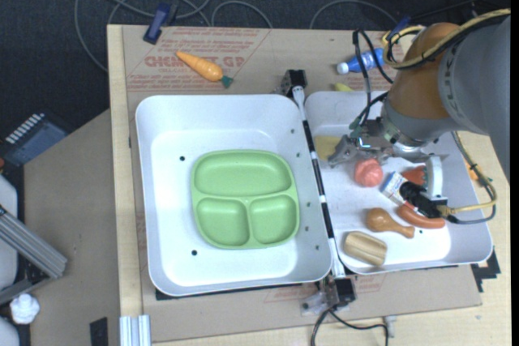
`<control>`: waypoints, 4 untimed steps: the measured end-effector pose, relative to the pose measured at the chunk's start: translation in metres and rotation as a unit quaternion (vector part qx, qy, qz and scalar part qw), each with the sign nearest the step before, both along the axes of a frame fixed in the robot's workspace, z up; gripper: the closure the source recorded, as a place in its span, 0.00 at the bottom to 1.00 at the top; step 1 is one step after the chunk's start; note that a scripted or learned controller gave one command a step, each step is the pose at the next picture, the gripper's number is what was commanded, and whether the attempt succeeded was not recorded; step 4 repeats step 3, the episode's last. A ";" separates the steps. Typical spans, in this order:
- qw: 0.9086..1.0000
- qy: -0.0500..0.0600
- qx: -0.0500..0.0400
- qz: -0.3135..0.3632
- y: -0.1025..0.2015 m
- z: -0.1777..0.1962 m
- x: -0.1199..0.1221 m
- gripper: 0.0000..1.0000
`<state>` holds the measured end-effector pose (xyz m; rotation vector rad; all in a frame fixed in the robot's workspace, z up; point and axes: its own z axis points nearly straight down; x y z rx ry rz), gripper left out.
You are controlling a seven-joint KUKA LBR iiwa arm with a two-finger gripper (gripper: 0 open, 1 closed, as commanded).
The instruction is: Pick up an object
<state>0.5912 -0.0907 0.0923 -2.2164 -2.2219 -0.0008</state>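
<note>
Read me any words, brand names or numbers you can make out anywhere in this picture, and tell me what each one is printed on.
"GICH... GR...": large faded red letters, only partly legible, on the cardboard sheet under the bins, partly covered by the toy carrot.
Smaller red print above and below those letters: too blurred to read.
Label on the small bottle: too small to read.

Bench (pixel 122 174) bears two bins (pixel 162 239), a carrot (pixel 203 66).

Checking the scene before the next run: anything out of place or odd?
Yes. An orange toy carrot lies on the cardboard bench top behind the left white bin, outside both bins. A small blue-and-white bottle also lies on its side outside, behind the right white bin.
</note>
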 end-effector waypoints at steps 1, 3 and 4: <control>1.000 0.001 -0.001 -0.001 -0.001 -0.008 -0.023 0.00; 1.000 -0.003 -0.001 0.000 0.057 0.117 -0.042 1.00; 1.000 -0.003 -0.001 0.000 0.057 0.117 -0.042 1.00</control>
